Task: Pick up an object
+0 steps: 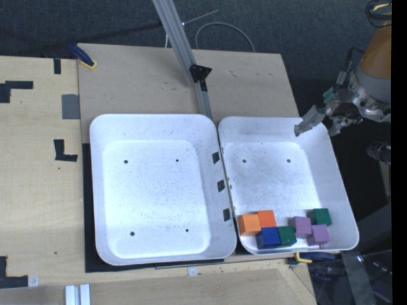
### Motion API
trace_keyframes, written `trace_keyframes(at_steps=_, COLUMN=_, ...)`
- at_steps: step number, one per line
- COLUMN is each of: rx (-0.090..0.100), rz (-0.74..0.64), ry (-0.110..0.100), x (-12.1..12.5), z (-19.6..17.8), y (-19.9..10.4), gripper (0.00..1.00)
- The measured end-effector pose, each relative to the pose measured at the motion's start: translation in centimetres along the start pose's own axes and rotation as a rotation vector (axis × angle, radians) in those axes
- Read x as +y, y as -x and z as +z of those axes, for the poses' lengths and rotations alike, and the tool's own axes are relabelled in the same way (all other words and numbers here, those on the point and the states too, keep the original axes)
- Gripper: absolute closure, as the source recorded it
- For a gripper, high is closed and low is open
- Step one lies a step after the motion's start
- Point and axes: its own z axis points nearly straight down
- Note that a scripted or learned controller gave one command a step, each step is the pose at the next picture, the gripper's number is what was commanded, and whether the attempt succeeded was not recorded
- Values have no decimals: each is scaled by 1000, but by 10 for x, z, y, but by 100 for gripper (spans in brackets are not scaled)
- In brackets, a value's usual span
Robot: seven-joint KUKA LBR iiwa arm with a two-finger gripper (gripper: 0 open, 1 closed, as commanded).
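Seven small blocks (286, 229) are bunched in the right bin (331, 170) — near corner. The claw (313, 121) is seen above the far rim — its grip cannot be told.

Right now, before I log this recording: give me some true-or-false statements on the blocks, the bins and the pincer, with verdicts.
1. All the blocks lie in the right bin. True.
2. The blocks are spread along that bin's far edge. False: they cluster at its near edge, from the orange block to the purple block.
3. The pincer is above the right bin's far right corner. True.
4. The pincer holds the blue block. False: the blue block lies in the bin, beside a green block.
5. The left bin holds a green block. False: both green blocks lie in the right bin.
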Motion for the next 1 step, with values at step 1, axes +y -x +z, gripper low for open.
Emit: trace_keyframes(at_steps=1, rx=0, rz=-4, ry=11, x=-5, z=-110, y=-53, gripper=0)
